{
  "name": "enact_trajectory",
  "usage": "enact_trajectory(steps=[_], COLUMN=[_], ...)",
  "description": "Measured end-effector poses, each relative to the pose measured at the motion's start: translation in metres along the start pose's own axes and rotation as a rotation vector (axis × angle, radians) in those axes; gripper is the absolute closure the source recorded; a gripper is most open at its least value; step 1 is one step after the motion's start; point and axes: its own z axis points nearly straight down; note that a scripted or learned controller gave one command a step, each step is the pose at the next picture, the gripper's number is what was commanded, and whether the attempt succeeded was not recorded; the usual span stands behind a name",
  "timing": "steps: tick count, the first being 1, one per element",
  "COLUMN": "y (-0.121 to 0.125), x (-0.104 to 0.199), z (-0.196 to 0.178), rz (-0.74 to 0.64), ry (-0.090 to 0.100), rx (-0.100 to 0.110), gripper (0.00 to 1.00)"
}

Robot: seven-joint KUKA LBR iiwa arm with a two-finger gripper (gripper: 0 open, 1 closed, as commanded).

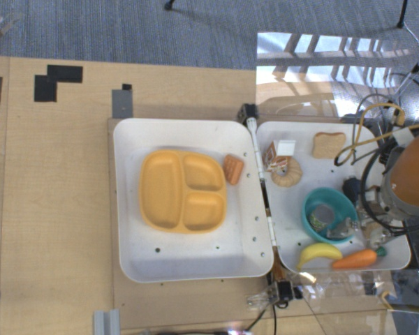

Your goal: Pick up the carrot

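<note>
A pale wooden worktop (49, 208) is seen, with grey carpet (126, 19) at 12 o'clock. The left bin (188, 257) carries a yellow divided plate (183, 190), an orange block (233, 168) at its 2 o'clock. In the right bin (293, 135), the carrot (355, 259) lies at 5 o'clock, beside a banana (318, 254), below a teal bowl (328, 215). The arm (408, 180) is cut off at 3 o'clock; whether its grasping part is released cannot be told.

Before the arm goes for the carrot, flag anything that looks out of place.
One oddity: a small orange-brown block lies loose on the left bin's floor, beside the yellow divided plate rather than in it. The carrot lies flat beside the banana, as expected.
</note>
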Motion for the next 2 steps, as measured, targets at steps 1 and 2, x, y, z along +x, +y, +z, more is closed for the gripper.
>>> enact_trajectory(steps=[1, 2], y=[-0.023, -0.008], x=[-0.004, -0.002], z=[-0.266, -0.156], rz=[0.022, 0.46], ry=[0.005, 0.005], rx=[0.006, -0.015], gripper=[0.0, 0.0])
